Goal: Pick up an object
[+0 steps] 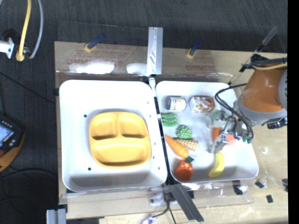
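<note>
We see dark carpet (pixel 140 8) around a brown bench (pixel 117 59), yellow hose (pixel 25 17) far left of the gripper.

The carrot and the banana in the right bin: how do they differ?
The carrot is orange with a green end; the banana is yellow. The carrot lies near the divider, the banana near the bin's front right, below the tool. Both are long toy foods.

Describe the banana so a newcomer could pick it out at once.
Look in the right-hand white bin, along its near edge below the gripper. The banana is the small yellow curved piece there, right of the red tomato; nothing else in that bin is plain yellow.
</note>
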`<state>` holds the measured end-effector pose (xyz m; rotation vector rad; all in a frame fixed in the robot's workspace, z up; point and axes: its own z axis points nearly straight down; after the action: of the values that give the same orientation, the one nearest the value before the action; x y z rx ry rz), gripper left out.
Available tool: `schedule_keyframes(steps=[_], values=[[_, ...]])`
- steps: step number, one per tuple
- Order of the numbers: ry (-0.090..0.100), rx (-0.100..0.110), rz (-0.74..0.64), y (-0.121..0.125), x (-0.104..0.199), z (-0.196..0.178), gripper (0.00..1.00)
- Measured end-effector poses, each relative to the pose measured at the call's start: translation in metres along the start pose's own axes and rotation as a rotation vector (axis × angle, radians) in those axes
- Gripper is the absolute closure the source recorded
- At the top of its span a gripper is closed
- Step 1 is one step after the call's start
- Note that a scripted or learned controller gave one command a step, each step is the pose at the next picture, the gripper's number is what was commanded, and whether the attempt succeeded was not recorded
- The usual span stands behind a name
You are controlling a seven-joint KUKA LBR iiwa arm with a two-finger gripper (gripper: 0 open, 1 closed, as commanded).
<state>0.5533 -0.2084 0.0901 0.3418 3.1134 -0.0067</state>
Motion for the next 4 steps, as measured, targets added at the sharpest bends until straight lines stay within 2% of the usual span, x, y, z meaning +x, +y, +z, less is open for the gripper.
schedule_keyframes(steps=[1,2,3,4], values=[[-0.007,0.002,-0.001,0.001,-0.002,-0.011,1.00],[0.002,-0.004,0.200,-0.004,-0.033,0.000,1.00],[-0.006,-0.003,0.223,0.045,-0.016,-0.002,1.00],[-0.008,-0.005,0.306,0.091,0.038,-0.003,1.00]])
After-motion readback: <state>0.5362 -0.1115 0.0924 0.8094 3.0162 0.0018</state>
